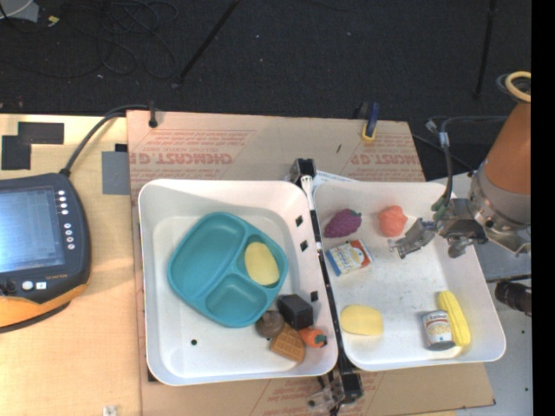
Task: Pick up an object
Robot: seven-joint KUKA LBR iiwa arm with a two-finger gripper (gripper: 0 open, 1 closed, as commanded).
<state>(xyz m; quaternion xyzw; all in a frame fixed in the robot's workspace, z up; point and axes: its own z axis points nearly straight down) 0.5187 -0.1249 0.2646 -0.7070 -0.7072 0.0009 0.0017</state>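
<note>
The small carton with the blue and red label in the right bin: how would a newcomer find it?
Take the right white bin. Against its left wall, below the purple eggplant-like toy, lies the small white carton. It alone is boxy, with printed blue and red sides.

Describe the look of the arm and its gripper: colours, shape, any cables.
The arm enters from the right: an orange band tops a rounded grey wrist section. Below it sits a metallic grey mounting with dark fittings. The gripper is grey metal, slim and angular, over the right white bin. A thin dark cable loops near the wrist. No markings are readable.
</note>
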